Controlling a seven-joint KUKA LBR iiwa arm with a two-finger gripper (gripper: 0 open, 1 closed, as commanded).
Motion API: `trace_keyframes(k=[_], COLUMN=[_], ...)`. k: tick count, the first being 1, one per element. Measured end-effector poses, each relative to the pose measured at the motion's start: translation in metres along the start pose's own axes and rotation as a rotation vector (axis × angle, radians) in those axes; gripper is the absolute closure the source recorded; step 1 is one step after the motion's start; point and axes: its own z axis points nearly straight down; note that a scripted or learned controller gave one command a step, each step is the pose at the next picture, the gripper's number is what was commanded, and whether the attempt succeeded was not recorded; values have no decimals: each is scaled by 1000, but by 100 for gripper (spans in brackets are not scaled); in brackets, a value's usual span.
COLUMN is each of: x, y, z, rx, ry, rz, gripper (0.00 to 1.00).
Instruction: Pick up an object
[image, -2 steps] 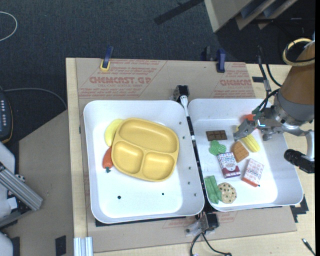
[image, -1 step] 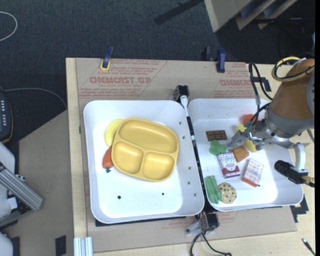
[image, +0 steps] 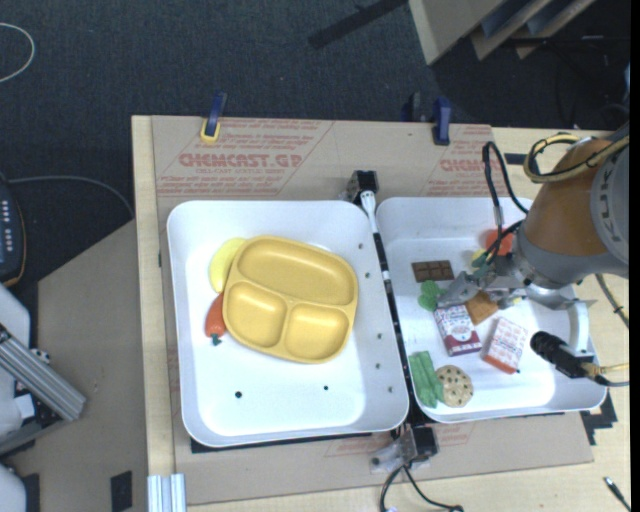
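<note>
My gripper (image: 470, 290) is low in the right bin (image: 450, 215), reaching in from the right. It hangs just above a small tan piece (image: 484, 306) and beside a red packet (image: 456, 330). A brown chocolate bar (image: 432, 270) and a small green item (image: 429, 295) lie to its left. A red-and-white packet (image: 505, 343) lies below the wrist. A cookie (image: 453, 383) and a green pod (image: 425, 378) rest at the bin's front left. An orange-red thing (image: 497, 240) peeks out behind the arm. I see nothing clearly held.
The left bin (image: 190, 300) holds a yellow divided tray (image: 288, 298) lying over a yellow item (image: 224, 260), with a red-orange pepper (image: 215, 318) at its left edge. A black divider with clips (image: 385, 290) runs between the bins.
</note>
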Motion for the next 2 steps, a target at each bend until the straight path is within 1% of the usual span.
trace_keyframes(k=[1,2], x=[-2,-5], y=[1,-6], z=[-13,-71], rx=[-7,-3], ry=[-5,-7], rz=[1,1], gripper=[100,100])
